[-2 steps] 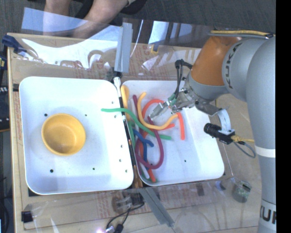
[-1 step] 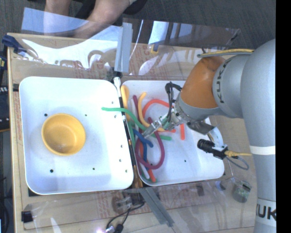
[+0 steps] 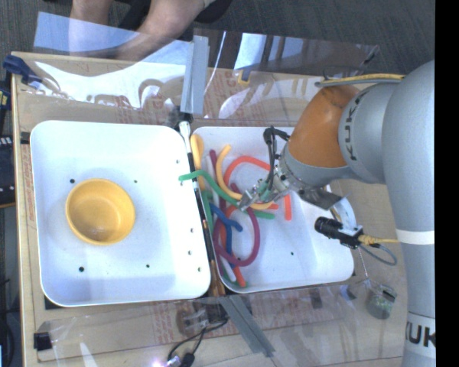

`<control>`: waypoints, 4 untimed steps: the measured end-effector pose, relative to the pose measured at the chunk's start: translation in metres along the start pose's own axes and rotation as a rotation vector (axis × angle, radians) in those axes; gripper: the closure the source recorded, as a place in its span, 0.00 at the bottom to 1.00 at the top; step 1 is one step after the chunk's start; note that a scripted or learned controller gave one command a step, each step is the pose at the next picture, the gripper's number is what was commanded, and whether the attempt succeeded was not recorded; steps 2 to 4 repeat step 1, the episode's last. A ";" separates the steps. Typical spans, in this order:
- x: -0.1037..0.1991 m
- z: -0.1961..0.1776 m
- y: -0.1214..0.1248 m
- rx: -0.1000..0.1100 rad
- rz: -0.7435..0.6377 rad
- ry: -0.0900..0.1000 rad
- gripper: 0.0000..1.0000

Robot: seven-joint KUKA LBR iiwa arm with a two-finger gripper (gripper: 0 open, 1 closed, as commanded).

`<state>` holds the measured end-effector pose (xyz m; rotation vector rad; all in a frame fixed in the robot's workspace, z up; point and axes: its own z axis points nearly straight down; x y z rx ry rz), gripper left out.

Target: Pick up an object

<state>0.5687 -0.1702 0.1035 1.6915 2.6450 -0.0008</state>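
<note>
Grey arm (image 3: pixel 398 128) looms closest, jaws (image 3: pixel 254 197) down in the right bin's (image 3: pixel 321 262) tangle of strips (image 3: pixel 229 205); jaw state unclear. Best isolate one strip, then lift straight.

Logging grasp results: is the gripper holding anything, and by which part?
Cannot be told. The gripper is down among the tangled colored strips in the right bin, its grip hidden.

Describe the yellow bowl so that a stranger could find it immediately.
Look at the left shallow white bin, away from the grey arm. The round yellow plastic bowl sits upright left of its middle. It is a single solid dish, unlike the tangled coloured flexible rods in the right bin.
</note>
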 end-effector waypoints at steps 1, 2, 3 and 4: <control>0.032 -0.084 0.035 0.003 0.112 0.003 1.00; 0.032 -0.084 0.035 0.003 0.112 0.003 1.00; 0.032 -0.084 0.035 0.003 0.112 0.003 1.00; 0.032 -0.084 0.035 0.003 0.112 0.003 1.00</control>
